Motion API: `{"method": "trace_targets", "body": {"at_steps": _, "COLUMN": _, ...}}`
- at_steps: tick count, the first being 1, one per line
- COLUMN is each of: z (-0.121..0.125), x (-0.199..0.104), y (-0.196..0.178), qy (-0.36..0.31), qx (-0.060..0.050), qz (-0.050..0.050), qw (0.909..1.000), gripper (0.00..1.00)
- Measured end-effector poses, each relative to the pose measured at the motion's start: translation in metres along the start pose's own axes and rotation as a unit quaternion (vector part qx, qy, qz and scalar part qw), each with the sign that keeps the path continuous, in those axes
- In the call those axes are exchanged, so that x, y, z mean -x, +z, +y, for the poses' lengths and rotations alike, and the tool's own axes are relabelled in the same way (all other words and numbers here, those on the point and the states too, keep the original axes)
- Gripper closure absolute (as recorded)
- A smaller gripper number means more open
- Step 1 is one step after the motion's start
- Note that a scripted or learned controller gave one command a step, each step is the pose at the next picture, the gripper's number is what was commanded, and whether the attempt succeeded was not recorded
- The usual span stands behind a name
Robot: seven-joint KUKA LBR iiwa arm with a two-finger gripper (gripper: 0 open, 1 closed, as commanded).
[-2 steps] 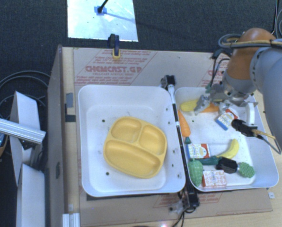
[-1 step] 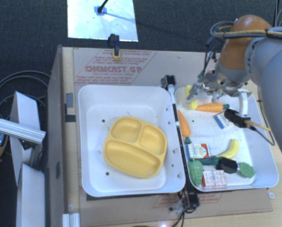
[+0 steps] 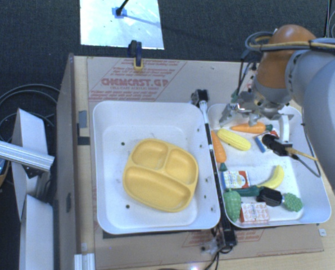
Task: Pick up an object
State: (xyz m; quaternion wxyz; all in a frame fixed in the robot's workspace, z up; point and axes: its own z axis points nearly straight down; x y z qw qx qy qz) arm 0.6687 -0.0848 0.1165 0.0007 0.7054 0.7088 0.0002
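Corn cob [image 3: 234, 139] lying flat, long axis upper-left to lower-right

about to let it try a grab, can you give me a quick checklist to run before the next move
1. Gripper over the right bin: ok, it sits at that bin's far left corner.
2. Finger state: cannot tell.
3. Nothing held already: cannot tell, no object is seen at the tool.
4. Target below the gripper: not ok, the corn cob and the carrot lie just nearer the camera than the tool, not under it.
5. Room around likely targets: not ok, the corn cob, carrot and a second carrot by the bin wall are crowded together.
6. Left bin's yellow divided plate out of the arm's way: ok.
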Motion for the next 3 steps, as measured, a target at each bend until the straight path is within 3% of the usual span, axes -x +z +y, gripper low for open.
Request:
{"method": "trace_targets", "body": {"at_steps": 1, "z": -0.084, "x": 0.004, "y": 0.028, "qy": 0.005, "qx": 0.002, "qz": -0.004, "qw": 1.0000, "gripper": 0.00}}
{"method": "trace_targets", "body": {"at_steps": 2, "z": -0.027, "x": -0.001, "y": 0.031, "qy": 0.000, "qx": 0.003, "qz": 0.000, "qw": 1.0000, "gripper": 0.00}}
{"method": "trace_targets", "body": {"at_steps": 3, "z": -0.028, "x": -0.001, "y": 0.021, "qy": 0.000, "qx": 0.002, "qz": 0.001, "qw": 1.0000, "gripper": 1.00}}
